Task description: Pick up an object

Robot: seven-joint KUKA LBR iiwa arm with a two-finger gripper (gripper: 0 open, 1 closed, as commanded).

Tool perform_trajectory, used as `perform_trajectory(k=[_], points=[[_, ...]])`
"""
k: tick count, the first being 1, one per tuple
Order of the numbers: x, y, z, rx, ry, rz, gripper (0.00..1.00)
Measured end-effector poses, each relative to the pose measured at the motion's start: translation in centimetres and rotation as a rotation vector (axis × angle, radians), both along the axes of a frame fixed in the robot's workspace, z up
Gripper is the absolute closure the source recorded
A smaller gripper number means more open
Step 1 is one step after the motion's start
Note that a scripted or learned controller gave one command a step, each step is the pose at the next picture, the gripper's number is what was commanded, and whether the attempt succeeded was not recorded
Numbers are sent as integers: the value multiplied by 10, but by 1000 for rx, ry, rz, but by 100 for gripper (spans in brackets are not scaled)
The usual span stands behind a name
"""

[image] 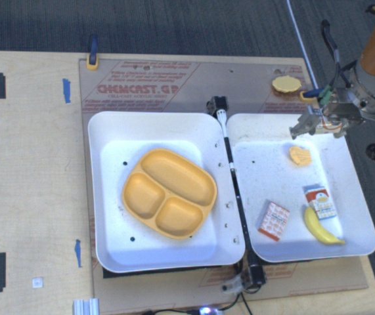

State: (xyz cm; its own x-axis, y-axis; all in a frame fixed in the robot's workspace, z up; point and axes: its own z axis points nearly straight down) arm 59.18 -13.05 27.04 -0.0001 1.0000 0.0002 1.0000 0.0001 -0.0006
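The gripper (303, 129) hangs over the far side of the right bin (354, 169), and I cannot tell how it is set. Just below the gripper, on the bin floor, lies a small yellow chip (299, 155). Nearer the front of that bin lie a banana (321, 226), a little carton (320, 202) touching its top end, and a red and white box (274, 220) to the left of the banana. Nothing lies over the chip or right against it.

The left bin (102, 176) holds a yellow tray (168, 193) with three parts. A black strip (231, 169) runs between the two bins. Past the right bin, a round yellow cookie (286, 84) sits on the brown board (141, 84). The board lies on a pale wood bench (29, 189) with blue tape (66, 90) and black marks. Behind the bench the floor (174, 12) is dark grey.
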Motion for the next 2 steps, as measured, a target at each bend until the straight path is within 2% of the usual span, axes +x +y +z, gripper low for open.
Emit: perform_trajectory(k=[1,2], points=[[-16,-71,-107,-1,2,-1,0],[-8,-45,-185,-1,-3,0,0]])
